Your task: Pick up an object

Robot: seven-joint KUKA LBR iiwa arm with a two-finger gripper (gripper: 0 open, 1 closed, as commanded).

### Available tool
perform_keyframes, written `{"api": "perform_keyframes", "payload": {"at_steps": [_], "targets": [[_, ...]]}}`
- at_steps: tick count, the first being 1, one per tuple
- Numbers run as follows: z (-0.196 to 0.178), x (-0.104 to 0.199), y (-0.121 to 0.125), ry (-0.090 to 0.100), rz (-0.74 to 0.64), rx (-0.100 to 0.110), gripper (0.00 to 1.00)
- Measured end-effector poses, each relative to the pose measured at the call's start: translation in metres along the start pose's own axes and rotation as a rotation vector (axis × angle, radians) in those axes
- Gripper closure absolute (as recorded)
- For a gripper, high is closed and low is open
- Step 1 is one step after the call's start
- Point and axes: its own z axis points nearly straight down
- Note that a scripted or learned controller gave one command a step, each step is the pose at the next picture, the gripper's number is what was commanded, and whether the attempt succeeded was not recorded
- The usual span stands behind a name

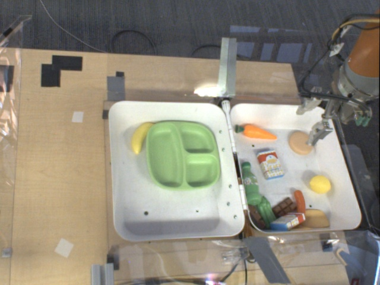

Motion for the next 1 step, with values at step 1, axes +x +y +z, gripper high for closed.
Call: {"api": "perform_keyframes", "payload": {"at_steps": [1], "targets": [[0.1149,-0.0005,0.048,-0.016,-0.025,0.002,0.0]]}}
